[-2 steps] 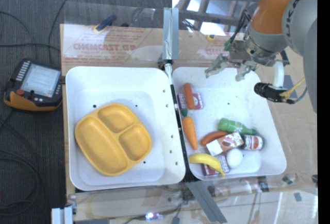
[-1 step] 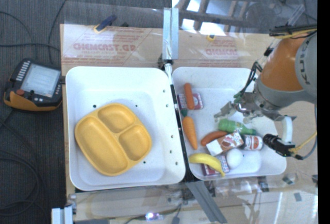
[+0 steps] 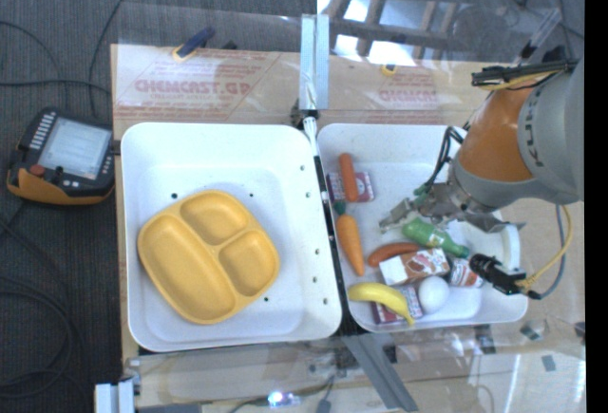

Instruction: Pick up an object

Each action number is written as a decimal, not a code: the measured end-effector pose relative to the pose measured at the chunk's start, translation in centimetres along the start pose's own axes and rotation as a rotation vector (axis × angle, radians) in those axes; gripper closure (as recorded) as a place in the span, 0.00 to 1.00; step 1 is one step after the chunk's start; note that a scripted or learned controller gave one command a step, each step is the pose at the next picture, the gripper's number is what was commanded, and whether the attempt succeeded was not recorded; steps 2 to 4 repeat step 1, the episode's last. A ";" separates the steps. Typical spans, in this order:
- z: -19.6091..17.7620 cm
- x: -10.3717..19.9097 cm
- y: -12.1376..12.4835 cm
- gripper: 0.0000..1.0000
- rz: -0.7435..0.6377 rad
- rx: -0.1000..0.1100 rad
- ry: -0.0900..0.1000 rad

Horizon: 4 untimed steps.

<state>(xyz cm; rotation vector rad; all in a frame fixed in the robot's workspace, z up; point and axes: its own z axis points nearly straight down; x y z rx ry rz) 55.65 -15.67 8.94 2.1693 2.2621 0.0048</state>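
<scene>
The right bin (image 3: 380,140) holds several toy foods. An orange carrot (image 3: 349,176) lies on a small packet at its upper left, and a second carrot (image 3: 351,243) lies along the left wall. A red sausage (image 3: 390,253), a yellow banana (image 3: 380,296), a white egg (image 3: 433,293) and a green bottle (image 3: 432,235) are crowded at the bin's front. My gripper (image 3: 407,211) is low in the middle of this bin, just up and left of the green bottle and above the sausage. Nothing can be seen held in it.
A yellow three-part plate (image 3: 209,254) lies in the left bin (image 3: 171,140). Printed packets (image 3: 427,266) sit among the food. The arm's orange band (image 3: 499,145) hangs over the right bin's right side. A teach pendant (image 3: 62,157) rests off the bench to the left.
</scene>
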 end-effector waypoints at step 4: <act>-1.0 -0.1 0.2 1.00 0.000 -0.005 -0.002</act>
